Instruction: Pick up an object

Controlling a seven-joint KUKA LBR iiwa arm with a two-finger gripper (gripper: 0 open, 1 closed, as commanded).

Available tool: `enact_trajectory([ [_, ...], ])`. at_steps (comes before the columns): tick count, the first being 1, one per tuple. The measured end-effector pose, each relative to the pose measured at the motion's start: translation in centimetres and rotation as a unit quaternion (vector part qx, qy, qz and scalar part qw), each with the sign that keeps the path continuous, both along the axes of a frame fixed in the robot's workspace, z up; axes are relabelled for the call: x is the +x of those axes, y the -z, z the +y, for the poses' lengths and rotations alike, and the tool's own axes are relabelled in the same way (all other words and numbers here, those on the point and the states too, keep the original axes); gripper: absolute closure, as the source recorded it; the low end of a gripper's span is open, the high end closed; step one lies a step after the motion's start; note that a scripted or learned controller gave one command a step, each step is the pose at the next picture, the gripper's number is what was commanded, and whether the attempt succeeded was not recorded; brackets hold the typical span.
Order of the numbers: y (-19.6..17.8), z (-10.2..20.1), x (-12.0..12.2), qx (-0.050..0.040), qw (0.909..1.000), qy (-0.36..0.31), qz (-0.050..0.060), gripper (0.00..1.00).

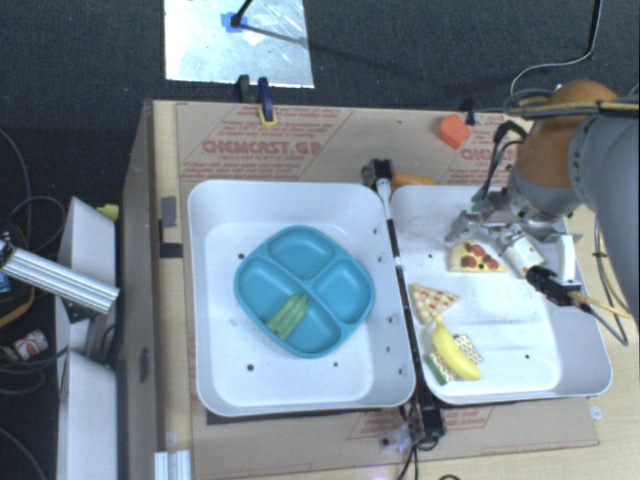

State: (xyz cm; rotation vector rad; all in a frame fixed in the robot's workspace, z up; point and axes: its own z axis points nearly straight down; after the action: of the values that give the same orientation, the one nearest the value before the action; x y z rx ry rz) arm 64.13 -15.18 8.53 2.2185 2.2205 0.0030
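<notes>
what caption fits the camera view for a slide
Arm's pincer over a pizza slice in the right bin; blue divided plate in the left bin.

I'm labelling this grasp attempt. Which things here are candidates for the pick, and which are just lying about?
Candidates, right white bin:
pepperoni pizza slice toy, under the gripper
plain pizza slice toy
yellow banana toy

Lying about:
blue divided plate with green piece, left white bin
orange block

A robotics lab: taped cardboard bench (300, 138), loose cables (20, 298), two white bins (215, 268).
</notes>
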Motion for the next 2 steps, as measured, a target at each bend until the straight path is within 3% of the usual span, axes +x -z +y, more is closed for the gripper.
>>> enact_trajectory([
  [2,0.01,-1.24,-0.41,-0.0003,1.0,0.0,0.0,0.0],
])
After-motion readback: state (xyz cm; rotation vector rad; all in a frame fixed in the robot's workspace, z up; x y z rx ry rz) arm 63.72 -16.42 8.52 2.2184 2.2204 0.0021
